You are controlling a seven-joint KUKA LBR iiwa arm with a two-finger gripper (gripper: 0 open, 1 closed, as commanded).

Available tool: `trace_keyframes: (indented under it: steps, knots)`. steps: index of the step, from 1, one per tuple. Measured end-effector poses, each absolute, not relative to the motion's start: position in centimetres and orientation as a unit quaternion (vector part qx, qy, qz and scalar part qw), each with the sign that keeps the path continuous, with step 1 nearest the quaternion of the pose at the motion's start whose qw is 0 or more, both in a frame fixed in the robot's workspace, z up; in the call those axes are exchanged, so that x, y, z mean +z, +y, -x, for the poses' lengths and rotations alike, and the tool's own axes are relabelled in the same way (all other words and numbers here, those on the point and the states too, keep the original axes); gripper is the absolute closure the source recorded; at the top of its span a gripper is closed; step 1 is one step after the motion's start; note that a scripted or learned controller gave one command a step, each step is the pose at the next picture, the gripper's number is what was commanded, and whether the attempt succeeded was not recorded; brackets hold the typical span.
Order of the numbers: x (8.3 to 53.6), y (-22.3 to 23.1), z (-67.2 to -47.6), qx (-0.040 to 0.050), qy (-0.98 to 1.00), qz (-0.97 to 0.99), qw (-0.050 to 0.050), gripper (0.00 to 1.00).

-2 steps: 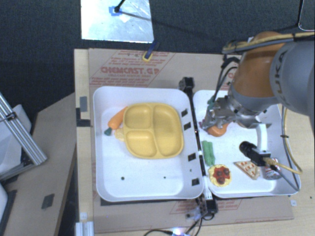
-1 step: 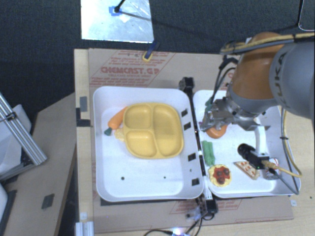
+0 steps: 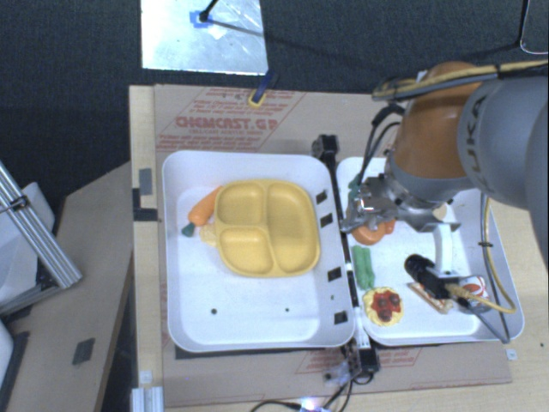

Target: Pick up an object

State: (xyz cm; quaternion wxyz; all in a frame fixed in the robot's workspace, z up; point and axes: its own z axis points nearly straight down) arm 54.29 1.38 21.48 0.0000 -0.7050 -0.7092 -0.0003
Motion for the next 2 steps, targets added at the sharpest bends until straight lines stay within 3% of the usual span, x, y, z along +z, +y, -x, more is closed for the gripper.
trace_keyframes:
  steps: [2]
  knots:
    - [23.5, 1.3, -53.9, -0.0010, -0.708, 0.706, 0.000, 1.00]
